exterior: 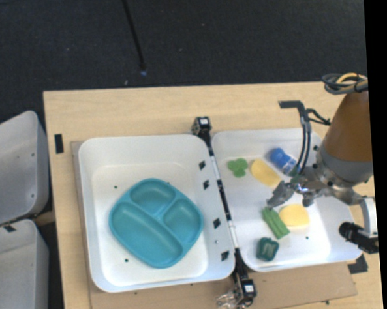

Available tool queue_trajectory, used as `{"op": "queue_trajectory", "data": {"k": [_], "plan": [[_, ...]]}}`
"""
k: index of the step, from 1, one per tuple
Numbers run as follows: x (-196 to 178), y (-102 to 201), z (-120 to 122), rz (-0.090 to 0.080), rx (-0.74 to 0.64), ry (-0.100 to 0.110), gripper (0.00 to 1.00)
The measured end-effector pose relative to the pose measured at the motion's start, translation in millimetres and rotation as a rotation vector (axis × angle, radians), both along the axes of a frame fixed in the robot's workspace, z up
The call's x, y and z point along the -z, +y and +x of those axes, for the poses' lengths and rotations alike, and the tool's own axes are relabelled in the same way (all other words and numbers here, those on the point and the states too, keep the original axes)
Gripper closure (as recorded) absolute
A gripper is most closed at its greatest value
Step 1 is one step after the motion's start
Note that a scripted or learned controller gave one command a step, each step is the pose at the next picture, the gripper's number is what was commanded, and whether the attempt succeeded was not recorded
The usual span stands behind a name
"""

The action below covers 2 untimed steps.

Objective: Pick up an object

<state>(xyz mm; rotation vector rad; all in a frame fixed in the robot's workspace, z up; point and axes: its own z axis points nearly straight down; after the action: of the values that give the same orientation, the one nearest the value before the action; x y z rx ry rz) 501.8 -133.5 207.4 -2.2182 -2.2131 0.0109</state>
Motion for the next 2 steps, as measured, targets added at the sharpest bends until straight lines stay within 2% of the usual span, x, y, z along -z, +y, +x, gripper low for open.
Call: {"op": "queue_trajectory", "data": {"k": [1, 2], "plan": [[-6, 1, 2, -0.001, -0.004, -0.011, 0.00], [46, -8, -3, -0.003, -0.002, -0.012, 0.00]]}}
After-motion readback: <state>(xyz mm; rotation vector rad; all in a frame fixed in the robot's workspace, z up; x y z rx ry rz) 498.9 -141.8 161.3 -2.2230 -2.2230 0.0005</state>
